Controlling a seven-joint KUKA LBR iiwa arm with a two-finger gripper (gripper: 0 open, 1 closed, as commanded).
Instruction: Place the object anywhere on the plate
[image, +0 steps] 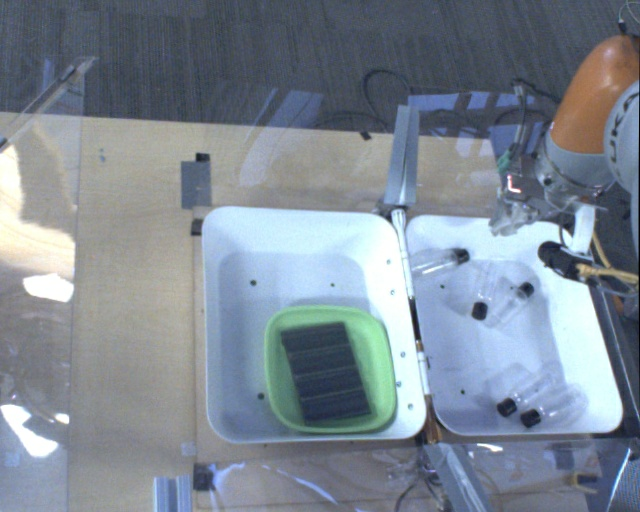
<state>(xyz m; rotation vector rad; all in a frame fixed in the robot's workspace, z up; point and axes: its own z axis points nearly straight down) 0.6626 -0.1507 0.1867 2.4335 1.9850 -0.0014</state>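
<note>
A green plate (278, 345) lies in the left bin (225, 300), and a dark ridged rectangular block (324, 372) rests on it. The right bin (590, 330) holds several clear vials with black caps: one vial (440, 262) near the back left, a pair of vials (500, 297) in the middle, and another pair (535, 398) at the front right. My gripper (512, 215) hangs over the back edge of the right bin, above and right of the back-left vial. Nothing shows in it.
A metal divider bar (402, 165) runs back from the seam between the two bins. Cables (575, 262) hang by the arm at the right bin's far right side. Bare wooden bench (110, 300) lies left of the bins.
</note>
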